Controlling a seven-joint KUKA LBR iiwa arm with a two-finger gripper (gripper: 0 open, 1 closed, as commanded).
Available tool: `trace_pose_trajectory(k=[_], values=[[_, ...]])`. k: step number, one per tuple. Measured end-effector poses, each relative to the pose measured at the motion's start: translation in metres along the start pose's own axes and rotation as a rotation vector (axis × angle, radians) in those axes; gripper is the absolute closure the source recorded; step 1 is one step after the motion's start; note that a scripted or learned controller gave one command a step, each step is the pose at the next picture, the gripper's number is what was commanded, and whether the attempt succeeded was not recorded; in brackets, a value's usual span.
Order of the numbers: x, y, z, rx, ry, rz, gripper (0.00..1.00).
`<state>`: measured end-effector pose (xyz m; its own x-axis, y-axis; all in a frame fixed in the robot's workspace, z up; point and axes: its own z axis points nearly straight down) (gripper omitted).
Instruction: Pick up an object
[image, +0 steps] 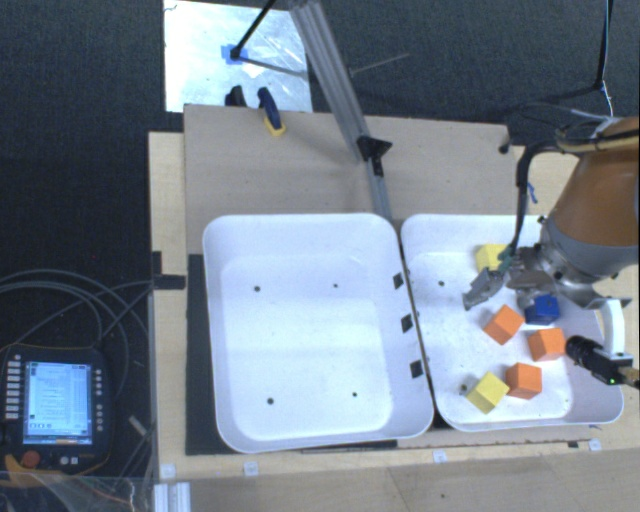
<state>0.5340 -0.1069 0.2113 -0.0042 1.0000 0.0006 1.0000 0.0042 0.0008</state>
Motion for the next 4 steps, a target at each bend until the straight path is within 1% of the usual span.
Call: trace_pose_trajectory(k=[1,2,3,4], values=[[0.000,0.000,0.000,-0.001,0.000,0.001,0.00],[-0.011,-0.002,0.053,0.004,0.000,0.003,0.00],[-0.014,0.002,0.097,-0.012,-0.008,0.005,0.00],[-0.014,0.003,0.085,-0.015,-0.008,0.002,1.00]])
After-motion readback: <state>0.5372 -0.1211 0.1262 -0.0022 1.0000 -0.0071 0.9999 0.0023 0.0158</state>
